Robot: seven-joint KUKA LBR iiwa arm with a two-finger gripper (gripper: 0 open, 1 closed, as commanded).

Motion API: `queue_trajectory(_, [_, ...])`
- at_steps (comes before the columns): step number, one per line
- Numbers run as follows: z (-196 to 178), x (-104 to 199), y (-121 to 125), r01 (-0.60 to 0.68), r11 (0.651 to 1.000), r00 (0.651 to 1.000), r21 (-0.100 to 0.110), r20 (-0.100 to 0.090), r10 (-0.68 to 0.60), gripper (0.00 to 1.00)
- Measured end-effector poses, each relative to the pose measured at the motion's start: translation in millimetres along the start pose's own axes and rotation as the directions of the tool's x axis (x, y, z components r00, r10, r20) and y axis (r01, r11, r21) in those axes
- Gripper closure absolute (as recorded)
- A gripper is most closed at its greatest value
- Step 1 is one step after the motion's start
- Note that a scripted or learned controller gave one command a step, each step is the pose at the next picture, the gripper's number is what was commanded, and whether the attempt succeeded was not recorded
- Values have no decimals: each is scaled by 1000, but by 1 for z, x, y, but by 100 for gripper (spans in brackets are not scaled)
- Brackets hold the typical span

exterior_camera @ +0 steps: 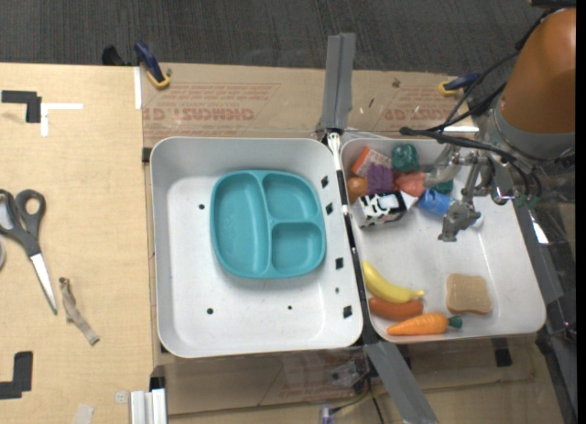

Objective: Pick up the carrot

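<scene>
We see the carrot [417, 324] lying flat at the near edge of the right bin [513, 321], close to the front wall. Its long axis runs roughly left-right, tilted up slightly to the right. The pointed orange tip faces left, toward the divider between the bins; the green stub end faces right, toward the bread.

Right bin contents, as we read them: a banana [383, 282] just above the carrot, curving from upper left down to the right, with an orange-red sausage-like piece [396, 307] between the banana and the carrot, touching or nearly touching both. A slice of bread [469, 294] sits to the right of the carrot, apart from it. At the far end there is a cluster: a black-and-white cow-pattern item [380, 208], a purple piece, an orange-red box, a dark green item [404, 155], a red piece and a blue object [436, 202]. We can't identify several of these.

The left bin [174, 257] holds a teal divided plate [269, 224] with three compartments, nothing in them.

The gripper [455, 223] hangs over the upper middle of the right bin, just right of the blue object and well apart from the carrot. Its fingers point down with nothing between them that we can see; we cannot tell how far apart they are.

Outside the bins, scissors [27, 239] lie on the bench at left.
</scene>
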State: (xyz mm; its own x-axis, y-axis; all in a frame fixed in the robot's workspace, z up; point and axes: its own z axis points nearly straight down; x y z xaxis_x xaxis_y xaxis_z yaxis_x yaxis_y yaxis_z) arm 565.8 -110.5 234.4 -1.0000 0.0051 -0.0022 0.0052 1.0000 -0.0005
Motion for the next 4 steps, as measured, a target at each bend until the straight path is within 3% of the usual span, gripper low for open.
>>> queue_trajectory(1, [17,78,16,-111,994,994,0,-2,111,0])
queue_trajectory(2, [136,81,17,-7,1000,1000,1,22,7,0])
queue_trajectory(3, [137,80,20,139,990,990,4,24,-139,0])
queue_trajectory(4, [115,81,-27,-155,988,988,0,1,155,0])
